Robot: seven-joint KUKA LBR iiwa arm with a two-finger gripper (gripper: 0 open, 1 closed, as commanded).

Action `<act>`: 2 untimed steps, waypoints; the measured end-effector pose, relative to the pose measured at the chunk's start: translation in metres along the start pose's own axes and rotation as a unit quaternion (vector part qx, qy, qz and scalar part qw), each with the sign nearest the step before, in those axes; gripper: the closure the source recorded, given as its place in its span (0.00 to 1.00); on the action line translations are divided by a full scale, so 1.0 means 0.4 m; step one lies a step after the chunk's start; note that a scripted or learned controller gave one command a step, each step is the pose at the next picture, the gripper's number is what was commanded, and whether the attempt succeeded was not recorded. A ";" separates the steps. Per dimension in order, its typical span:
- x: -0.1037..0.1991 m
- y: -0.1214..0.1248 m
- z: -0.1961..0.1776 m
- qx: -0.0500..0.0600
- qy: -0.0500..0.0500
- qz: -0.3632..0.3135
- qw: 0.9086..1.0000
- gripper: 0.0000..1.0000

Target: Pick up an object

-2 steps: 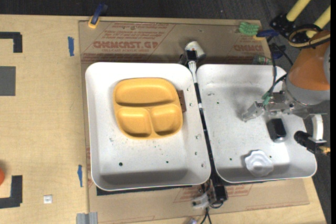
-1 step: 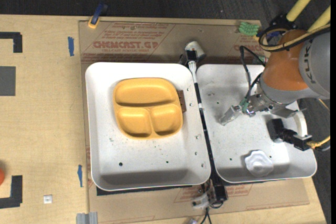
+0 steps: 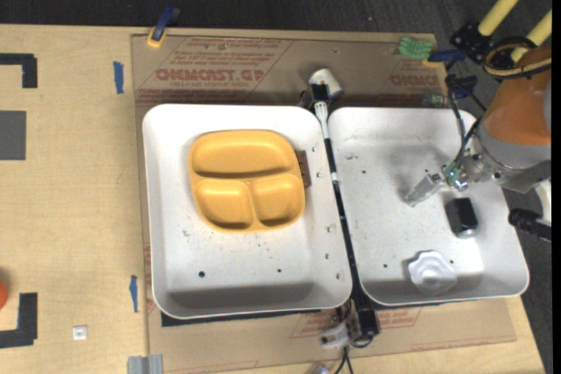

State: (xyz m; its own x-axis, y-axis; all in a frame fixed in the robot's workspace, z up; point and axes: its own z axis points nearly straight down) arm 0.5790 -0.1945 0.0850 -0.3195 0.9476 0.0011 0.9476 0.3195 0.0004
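The pincer (image 3: 419, 190) hangs low over the middle of the right-hand shallow white bin (image 3: 386, 120), its tip pointing toward the camera view's left. I cannot tell if it is spread or pressed together, and nothing is visibly caught in it. Behind it the grey arm with its orange band (image 3: 519, 111) reaches in over the bin's right rim.

A small white rounded plastic piece (image 3: 431, 269) lies near the same bin's front wall, below the pincer and apart from it.

In the left-hand shallow white bin (image 3: 175, 276), a yellow plastic tray with three compartments (image 3: 248, 179) sits flat, toward the back.

Both bins rest on a brown cardboard sheet with red print (image 3: 219, 66), which lies on the pale wooden surface (image 3: 70, 188).
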 end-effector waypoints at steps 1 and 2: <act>0.105 0.126 -0.001 -0.002 -0.002 -0.129 0.992 0.00; 0.169 0.261 -0.126 -0.001 -0.001 -0.122 0.992 0.00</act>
State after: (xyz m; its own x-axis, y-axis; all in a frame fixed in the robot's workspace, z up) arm 0.6563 -0.0970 0.1355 -0.5401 0.8416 -0.0022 0.8416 0.5401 0.0030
